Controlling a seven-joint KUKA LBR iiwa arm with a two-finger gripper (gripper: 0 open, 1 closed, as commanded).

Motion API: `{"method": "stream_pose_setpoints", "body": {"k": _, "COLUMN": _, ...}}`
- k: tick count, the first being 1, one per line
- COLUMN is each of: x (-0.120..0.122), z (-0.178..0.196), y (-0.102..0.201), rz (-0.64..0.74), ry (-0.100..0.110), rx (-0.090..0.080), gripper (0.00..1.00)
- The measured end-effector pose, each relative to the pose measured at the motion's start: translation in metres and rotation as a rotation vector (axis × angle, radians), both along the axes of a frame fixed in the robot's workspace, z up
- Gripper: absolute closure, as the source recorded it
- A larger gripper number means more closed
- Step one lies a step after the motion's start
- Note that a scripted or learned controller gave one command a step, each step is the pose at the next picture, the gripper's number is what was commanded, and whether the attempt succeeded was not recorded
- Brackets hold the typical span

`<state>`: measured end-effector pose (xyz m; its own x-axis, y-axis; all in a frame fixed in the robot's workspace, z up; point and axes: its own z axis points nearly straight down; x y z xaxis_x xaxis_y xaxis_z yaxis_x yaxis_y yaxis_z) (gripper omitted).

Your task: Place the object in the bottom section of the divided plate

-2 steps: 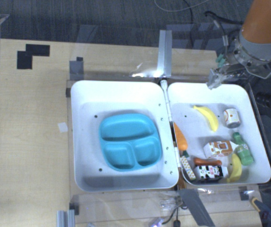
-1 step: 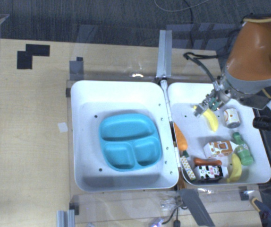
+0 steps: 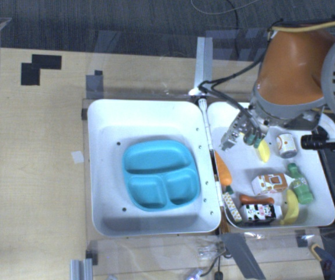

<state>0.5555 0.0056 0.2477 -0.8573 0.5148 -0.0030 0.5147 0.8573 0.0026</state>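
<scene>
A blue divided plate (image 3: pixel 160 175) lies in the left bin (image 3: pixel 106 156), with one long section on its far side and two smaller ones on its near side; all sections are bare. My gripper (image 3: pixel 241 137) hangs over the upper left part of the right bin (image 3: pixel 328 214), open, with nothing between its fingers. A small yellow piece (image 3: pixel 263 150) lies just right of it, and an orange carrot (image 3: pixel 223 171) lies below it against the bin's left wall.
The right bin also holds a white can (image 3: pixel 286 144), a small carton (image 3: pixel 269 183), a green bottle (image 3: pixel 299 186), a banana (image 3: pixel 292 206), a black-and-white pack (image 3: pixel 258 213) and a red piece (image 3: pixel 256 200). A raised wall (image 3: pixel 205 150) separates the bins.
</scene>
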Motion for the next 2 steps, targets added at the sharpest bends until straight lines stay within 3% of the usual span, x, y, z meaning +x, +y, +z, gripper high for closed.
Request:
{"method": "stream_pose_setpoints", "body": {"k": 1, "x": -0.057, "z": -0.026, "y": -0.002, "rz": 0.446, "ry": 0.002, "rx": -0.001, "gripper": 1.0}}
{"method": "stream_pose_setpoints", "body": {"k": 2, "x": -0.065, "z": -0.008, "y": 0.037, "rz": 0.676, "ry": -0.003, "rx": -0.002, "gripper": 1.0}}
